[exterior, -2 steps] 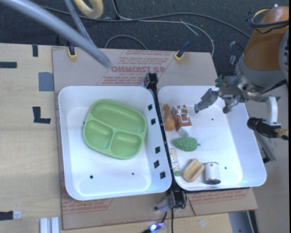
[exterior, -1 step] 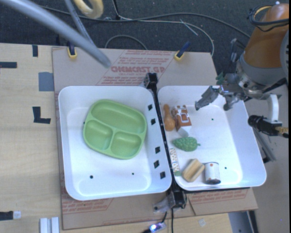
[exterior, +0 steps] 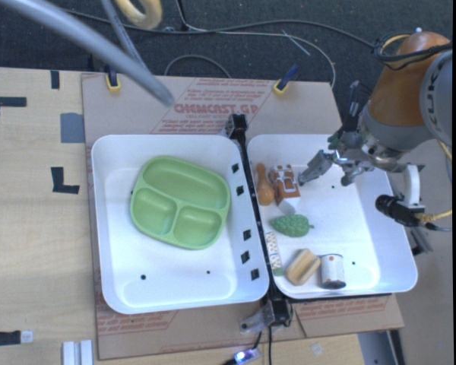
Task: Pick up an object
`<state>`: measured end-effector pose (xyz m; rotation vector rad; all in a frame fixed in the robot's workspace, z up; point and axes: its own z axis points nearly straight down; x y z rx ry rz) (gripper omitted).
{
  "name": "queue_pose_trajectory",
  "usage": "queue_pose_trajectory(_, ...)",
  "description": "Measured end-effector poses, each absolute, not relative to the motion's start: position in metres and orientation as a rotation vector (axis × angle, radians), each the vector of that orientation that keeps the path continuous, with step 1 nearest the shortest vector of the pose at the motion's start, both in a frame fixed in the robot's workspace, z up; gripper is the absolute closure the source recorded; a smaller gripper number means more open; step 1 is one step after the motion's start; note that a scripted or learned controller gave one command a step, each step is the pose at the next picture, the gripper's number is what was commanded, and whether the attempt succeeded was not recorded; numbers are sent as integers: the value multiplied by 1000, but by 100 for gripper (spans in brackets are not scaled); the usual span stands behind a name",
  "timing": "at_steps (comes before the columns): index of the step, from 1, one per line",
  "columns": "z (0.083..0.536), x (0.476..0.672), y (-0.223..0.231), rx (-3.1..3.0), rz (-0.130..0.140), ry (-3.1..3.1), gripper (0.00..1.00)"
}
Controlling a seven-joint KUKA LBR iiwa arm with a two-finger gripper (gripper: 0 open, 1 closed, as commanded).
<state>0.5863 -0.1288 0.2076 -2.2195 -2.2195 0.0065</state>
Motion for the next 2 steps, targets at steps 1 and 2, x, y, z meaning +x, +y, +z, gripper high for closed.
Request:
queue_pose_trajectory(1,153,580,-138,-2219,8,-2218,0)
queue_pose_trajectory(2,89,579,-136,-2217,7,-2220,0)
